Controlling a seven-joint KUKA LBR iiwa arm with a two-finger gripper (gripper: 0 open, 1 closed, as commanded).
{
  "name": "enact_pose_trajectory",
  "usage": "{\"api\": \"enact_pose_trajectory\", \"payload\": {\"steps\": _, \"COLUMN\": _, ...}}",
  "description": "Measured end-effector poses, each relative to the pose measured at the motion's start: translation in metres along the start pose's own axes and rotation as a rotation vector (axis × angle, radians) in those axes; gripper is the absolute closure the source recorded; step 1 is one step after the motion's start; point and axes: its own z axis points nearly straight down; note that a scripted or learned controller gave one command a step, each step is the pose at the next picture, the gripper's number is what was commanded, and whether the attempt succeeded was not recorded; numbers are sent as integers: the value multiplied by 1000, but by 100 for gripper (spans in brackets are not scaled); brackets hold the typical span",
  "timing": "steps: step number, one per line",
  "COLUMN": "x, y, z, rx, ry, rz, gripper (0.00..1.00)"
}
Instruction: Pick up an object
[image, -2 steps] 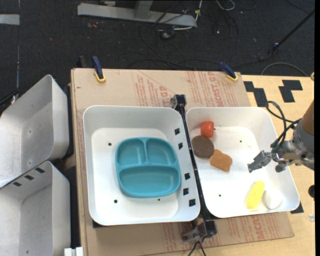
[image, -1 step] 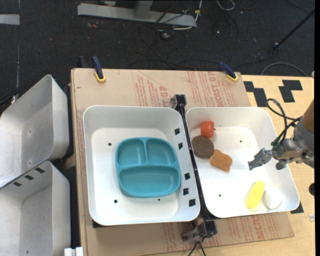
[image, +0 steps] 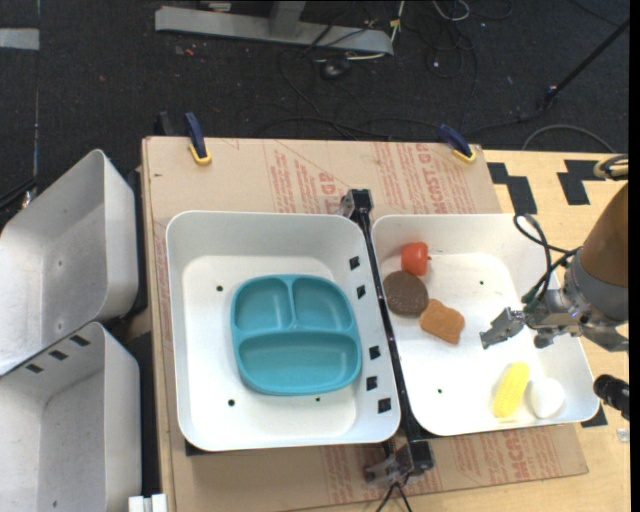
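Observation:
The right bin (image: 455, 425) holds a red tomato-like ball (image: 415, 257), a brown round patty (image: 406, 293), an orange-brown chunk (image: 442, 322), a yellow corn-like piece (image: 511, 388) and a white egg-shaped piece (image: 546, 397). My gripper (image: 508, 328) hangs over the right half of this bin, to the right of the orange-brown chunk and above the yellow piece. Its fingers are spread open with nothing between them.
The left bin (image: 190, 400) holds a teal divided plate (image: 296, 333). A black divider with clips (image: 378, 310) runs between the bins. Two more white bins (image: 60, 270) stand off the bench at the left. Cables trail from the arm at the right.

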Motion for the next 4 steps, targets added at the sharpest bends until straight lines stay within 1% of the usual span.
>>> {"api": "enact_pose_trajectory", "payload": {"steps": 2, "x": 3, "y": -3, "z": 93, "rx": -1, "ry": 0, "rz": 1, "gripper": 0}}
{"api": "enact_pose_trajectory", "payload": {"steps": 3, "x": 3, "y": -3, "z": 80, "rx": -4, "ry": -1, "rz": 2, "gripper": 100}}
{"api": "enact_pose_trajectory", "payload": {"steps": 4, "x": -6, "y": -2, "z": 34, "rx": -8, "ry": -3, "rz": 2, "gripper": 100}}
